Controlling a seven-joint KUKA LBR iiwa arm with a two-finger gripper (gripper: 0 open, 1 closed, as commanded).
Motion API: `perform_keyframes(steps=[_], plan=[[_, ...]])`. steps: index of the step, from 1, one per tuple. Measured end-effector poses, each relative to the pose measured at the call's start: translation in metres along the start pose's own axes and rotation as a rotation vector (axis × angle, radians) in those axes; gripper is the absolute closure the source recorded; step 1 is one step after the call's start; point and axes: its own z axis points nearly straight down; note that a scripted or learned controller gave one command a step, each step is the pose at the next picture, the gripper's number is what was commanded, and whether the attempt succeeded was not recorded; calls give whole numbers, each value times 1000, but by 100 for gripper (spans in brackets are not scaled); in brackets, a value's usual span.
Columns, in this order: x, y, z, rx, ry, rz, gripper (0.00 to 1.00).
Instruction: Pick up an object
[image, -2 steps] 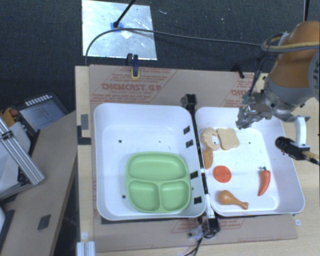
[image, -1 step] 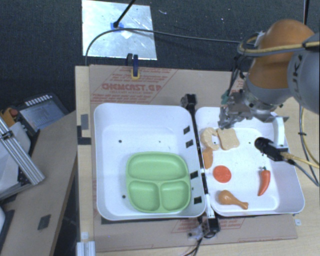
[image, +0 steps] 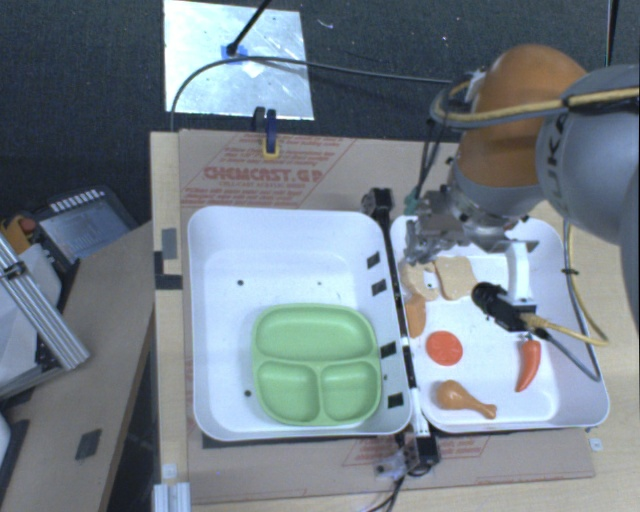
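Several small food-shaped pieces lay in the right-hand bin (image: 590, 400), and the one nearest my gripper (image: 428, 243) was a tan slice (image: 453, 277), flat on the bin floor at the far end, just below me as the camera saw it. A pale lump (image: 418, 283) crowded its left edge, and an orange-tan piece (image: 413, 318) lay nearer the camera against the wall the two bins share. Beyond those were a round red disc (image: 445, 348), a red pepper (image: 528, 362) well apart towards the right wall, and a drumstick (image: 465, 397) by the near rim. The left-hand bin (image: 215, 300) held a green divided plate (image: 318, 362). My own wrist covered the far left corner of the right-hand bin, and my tip was a dark metal tangle there: I could not tell whether my grip was wide or narrow, nor whether I touched the slice or the lump. My arm (image: 600, 150) reached in from the right, its orange band (image: 520, 100) bulging above the wrist, pointing down over that corner.
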Motion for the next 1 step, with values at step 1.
perform_keyframes(steps=[1], plan=[[42,-2,23,2,0,1,100]])
